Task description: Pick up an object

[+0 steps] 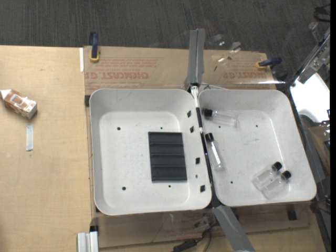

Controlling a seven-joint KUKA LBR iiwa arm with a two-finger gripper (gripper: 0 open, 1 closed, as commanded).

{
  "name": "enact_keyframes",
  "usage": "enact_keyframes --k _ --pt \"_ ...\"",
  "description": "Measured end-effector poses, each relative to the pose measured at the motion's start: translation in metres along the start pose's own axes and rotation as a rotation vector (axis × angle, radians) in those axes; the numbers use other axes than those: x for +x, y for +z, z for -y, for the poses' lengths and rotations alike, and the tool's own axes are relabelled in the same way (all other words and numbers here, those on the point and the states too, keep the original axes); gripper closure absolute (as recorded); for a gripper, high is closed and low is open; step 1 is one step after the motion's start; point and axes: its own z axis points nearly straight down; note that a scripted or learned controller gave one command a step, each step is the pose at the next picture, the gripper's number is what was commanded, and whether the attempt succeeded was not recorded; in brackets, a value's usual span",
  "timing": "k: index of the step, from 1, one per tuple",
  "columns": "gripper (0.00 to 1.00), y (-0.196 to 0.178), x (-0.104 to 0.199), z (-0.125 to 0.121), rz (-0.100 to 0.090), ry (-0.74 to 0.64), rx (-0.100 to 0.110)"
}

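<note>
Two shallow white bins sit side by side on the bench. The left bin [105, 109] holds one thing: a black ribbed rectangular block [168, 157], lying flat near the middle of the floor, slightly toward the bin's right wall.

The right bin [283, 109] holds clear plastic vials with black caps, four as far as can be counted. One vial [220, 117] lies on its side near the upper left corner, cap pointing left. A second vial [212, 152] lies along the left wall, cap at its upper end, touching or just beside the wall. Two more vials [272, 178] lie close together near the lower right corner, caps toward the upper right; they look to be touching, though their clear bodies blur into the white floor.

Behind the bins, two clamps, one on the left [93, 47] and one on the right [268, 63], pin a sheet of printed cardboard [126, 70] to the bench. On the bare wood to the left lie one small orange and white carton [20, 104] and one small pale strip [29, 138], well apart from the bins.

The claw is out of sight, so how far it is open and whether it holds anything cannot be told.
</note>
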Motion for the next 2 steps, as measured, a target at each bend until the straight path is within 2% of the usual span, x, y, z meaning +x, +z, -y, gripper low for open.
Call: enact_keyframes --k 1,2 --pt "1.00 -0.031 -0.007 -0.009 -0.001 -0.060 0.001" --pt "1.00 -0.043 -0.004 -0.011 -0.001 -0.122 0.001"
